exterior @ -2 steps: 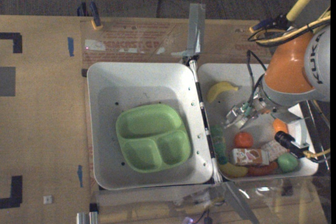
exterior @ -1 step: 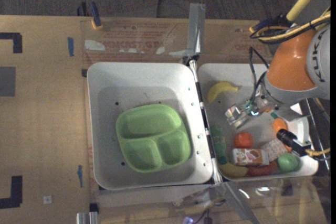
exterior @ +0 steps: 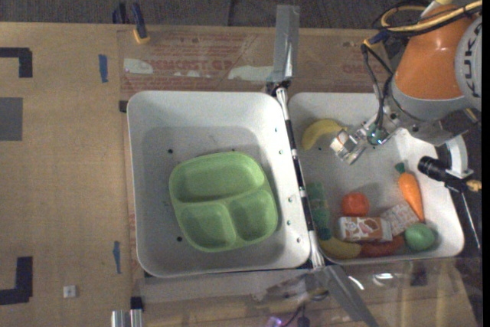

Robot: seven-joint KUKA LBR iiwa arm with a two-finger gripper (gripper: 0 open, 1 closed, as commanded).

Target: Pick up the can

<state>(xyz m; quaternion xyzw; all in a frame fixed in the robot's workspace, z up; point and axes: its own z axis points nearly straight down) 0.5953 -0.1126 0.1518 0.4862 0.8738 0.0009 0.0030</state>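
The can [exterior: 364, 228], white with an orange label, lies on its side near the front of the right bin [exterior: 452, 188]. Around it are an orange-red round fruit [exterior: 354, 204], a small carton [exterior: 399, 217] and a red item [exterior: 380, 246]. My gripper [exterior: 348, 143] hangs over the back left part of the right bin, next to a yellow banana [exterior: 319, 132]. It is well behind the can and apart from it. Nothing shows in its grasp.
A carrot [exterior: 412, 194] and a green lime [exterior: 419, 237] lie at the right bin's right side. A green bottle [exterior: 318, 210] and a second banana [exterior: 340, 247] lie along its left wall. The left bin [exterior: 153, 119] holds a green divided plate [exterior: 223, 200].
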